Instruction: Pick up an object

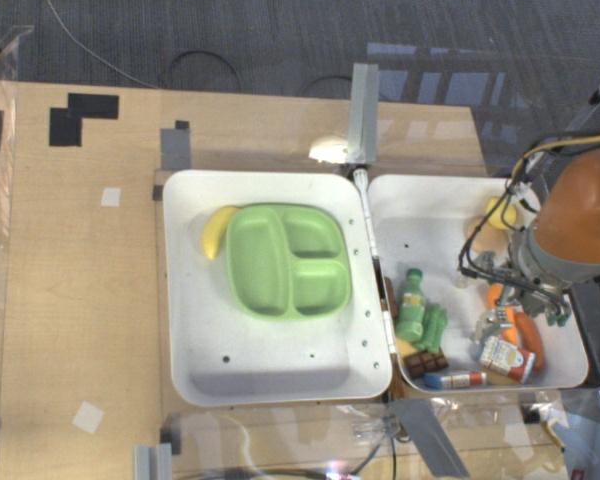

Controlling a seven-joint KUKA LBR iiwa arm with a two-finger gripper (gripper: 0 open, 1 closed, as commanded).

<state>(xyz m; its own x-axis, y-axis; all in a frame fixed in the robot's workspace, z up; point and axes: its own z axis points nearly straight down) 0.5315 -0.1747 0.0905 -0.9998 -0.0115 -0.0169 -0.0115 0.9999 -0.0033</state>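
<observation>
The pincer (pixel 507 313) hangs low at four o'clock in the right bin (pixel 420 203), over a carrot (pixel 528 330) and small carton (pixel 507 358); whether it is apart or together, I cannot tell.

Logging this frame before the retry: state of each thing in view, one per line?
green divided tray: upright in left bin, compartments bare
banana: lying at the tray's left rim
green bottle: lying on its side, right bin
carrot: lying flat under the arm
small carton: lying flat
end effector: low over the carrot and carton
</observation>
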